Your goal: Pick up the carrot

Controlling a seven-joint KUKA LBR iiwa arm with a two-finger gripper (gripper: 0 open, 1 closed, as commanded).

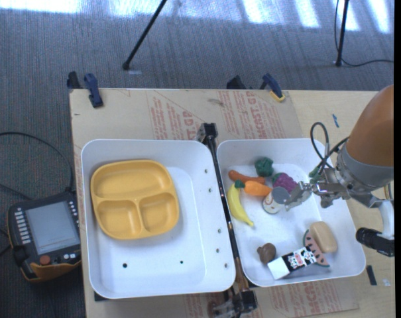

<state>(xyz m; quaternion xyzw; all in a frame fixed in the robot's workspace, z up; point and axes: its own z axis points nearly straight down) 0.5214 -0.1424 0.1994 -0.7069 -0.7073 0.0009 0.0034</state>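
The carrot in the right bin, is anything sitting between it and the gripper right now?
Yes. The purple grapes and a small round tan piece lie between the gripper and the carrot; the banana sits on its far side.

One fixed camera here, high above the desk (154, 111), looking down at a slant; both white bins (94, 244) sit mid-frame at middling range, carpeted floor (54, 45) stretches beyond the far edge, the arm (376, 138) reaching in from the right.
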